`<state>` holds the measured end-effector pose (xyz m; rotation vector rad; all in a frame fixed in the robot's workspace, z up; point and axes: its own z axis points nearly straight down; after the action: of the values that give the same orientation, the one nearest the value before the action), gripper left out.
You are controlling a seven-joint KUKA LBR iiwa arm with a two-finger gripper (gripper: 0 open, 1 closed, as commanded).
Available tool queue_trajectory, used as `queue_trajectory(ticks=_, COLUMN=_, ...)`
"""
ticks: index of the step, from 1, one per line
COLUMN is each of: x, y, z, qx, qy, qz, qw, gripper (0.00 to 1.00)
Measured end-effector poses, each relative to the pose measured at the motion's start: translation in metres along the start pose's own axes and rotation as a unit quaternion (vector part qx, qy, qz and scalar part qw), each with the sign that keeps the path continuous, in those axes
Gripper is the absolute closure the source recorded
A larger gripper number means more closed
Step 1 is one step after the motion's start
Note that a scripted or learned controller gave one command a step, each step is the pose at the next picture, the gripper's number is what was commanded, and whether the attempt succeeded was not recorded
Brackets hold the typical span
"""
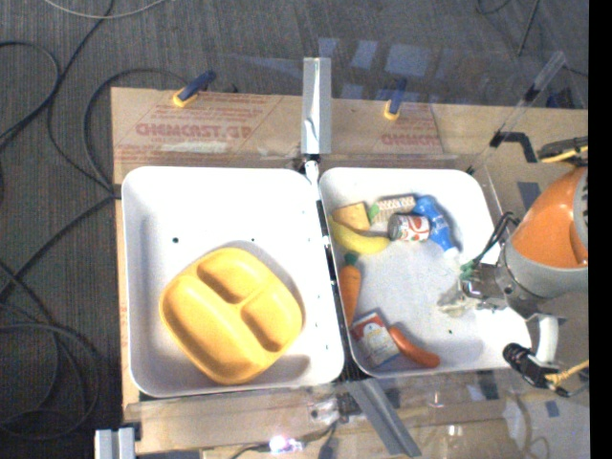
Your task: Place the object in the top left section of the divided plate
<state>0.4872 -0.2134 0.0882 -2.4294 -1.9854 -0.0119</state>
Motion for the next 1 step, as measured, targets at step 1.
queue_trajectory(ticks=1, x=0.0342, y=-0.0072, z=-0.0009, qx=-0.005, qy=-0.008, qz=-0.07, qw=0.9975, gripper=1.0)
